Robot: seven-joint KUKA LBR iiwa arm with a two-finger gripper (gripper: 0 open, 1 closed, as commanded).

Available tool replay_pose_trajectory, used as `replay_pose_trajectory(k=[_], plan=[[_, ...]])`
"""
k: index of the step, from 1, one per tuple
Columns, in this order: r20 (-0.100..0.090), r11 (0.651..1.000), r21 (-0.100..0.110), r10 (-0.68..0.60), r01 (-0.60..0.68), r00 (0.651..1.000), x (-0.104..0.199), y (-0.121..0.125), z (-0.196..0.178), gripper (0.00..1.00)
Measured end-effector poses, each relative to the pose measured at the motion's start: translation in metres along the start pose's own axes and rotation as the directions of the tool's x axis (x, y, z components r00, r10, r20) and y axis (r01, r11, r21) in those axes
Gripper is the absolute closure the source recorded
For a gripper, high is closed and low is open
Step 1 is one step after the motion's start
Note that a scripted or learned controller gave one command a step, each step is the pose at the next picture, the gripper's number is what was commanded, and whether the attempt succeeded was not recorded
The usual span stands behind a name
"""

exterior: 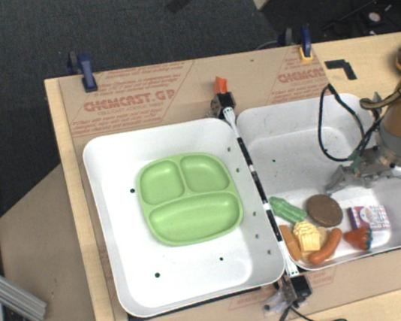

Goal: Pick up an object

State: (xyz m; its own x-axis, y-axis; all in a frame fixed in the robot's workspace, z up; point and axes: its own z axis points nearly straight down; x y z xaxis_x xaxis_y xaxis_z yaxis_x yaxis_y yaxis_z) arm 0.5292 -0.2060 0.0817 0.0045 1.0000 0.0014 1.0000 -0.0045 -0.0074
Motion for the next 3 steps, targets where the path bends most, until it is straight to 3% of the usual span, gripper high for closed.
replay_pose_trajectory(k=[1,2,3], plan=[[0.008,1.0,-0.023,-0.006,0.007,1.0,-0.004,0.026,-0.126,0.0],[-0.006,1.0,0.004,-0.01,0.01,1.0,0.086,-0.021,-0.034,0.0],[0.005,1.0,-0.013,-0.007,0.007,1.0,0.056,0.058,-0.002,0.0]])
